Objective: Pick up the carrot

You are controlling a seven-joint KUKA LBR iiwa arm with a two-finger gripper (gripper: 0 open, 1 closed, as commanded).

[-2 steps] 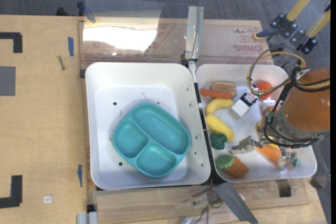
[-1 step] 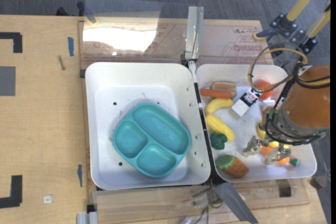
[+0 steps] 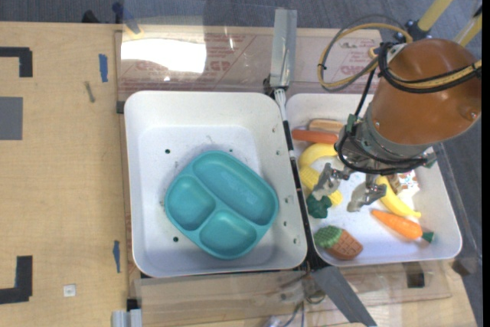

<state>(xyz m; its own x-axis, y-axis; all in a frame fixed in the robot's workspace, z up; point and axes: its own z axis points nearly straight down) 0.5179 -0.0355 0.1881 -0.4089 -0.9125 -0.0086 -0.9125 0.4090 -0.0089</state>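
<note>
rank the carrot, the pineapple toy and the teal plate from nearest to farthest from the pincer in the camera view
The pincer hangs over the right bin.
1. carrot: just below and right of it, same bin.
2. pineapple toy: at the right bin's front edge, below it; a close second.
3. teal plate: in the left bin, clearly farthest.

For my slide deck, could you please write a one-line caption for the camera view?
Open gripper hovering in the right bin near the carrot, with a teal plate in the left bin.
</note>
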